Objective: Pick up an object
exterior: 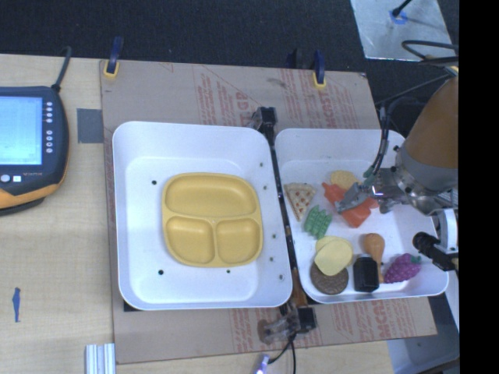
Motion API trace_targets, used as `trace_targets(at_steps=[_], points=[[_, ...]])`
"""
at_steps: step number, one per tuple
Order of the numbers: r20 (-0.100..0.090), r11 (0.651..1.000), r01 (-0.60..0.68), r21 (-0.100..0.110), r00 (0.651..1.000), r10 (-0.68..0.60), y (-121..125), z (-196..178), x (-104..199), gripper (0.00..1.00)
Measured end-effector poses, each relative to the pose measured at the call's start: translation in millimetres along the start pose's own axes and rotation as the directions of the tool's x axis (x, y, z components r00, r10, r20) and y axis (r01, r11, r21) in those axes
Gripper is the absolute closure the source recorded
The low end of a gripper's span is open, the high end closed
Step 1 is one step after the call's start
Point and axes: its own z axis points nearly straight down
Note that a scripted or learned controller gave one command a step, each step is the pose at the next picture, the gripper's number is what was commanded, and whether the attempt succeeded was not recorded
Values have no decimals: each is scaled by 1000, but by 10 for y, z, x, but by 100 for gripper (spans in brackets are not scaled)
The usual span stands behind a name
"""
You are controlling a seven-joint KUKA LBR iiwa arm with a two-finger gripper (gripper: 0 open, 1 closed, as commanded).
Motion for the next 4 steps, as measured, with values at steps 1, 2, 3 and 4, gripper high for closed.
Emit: trace_targets(at_steps=[1,2,3,4], points=[[1,1000,-3,-2,1000,3,364,546,-411,0],[2,1000,0,-5,1000,0,591,535,116,0],[2,1000,2,-3,1000,-2,589,433,107,100],[0,1000,-1,-4,1000,1,230,-465,1061,100]])
